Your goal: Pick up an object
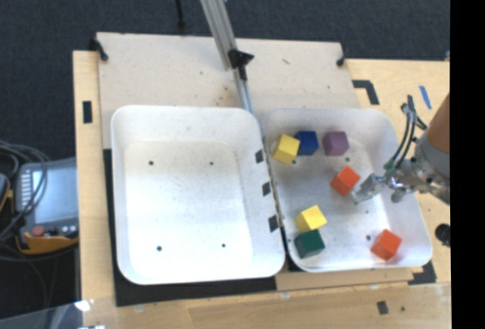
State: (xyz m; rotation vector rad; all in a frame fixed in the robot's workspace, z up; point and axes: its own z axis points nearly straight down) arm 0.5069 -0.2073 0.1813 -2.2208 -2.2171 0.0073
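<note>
The right bin (379,126) holds several small blocks. A yellow block (286,148), a blue block (307,142) and a purple block (335,142) sit near its far wall. An orange block (345,180) lies in the middle. A second yellow block (311,218) and a green block (309,243) rest at the near left, and another orange block (386,244) at the near right. My gripper (367,189) reaches in from the right, low over the bin, just right of the middle orange block. I see no block between its fingers.
The left bin (189,195) lies beside the right one. A slanted metal rail (216,5) runs from the top down to the gap between the bins. A screen box with cables (42,202) sits off the bench's left edge.
</note>
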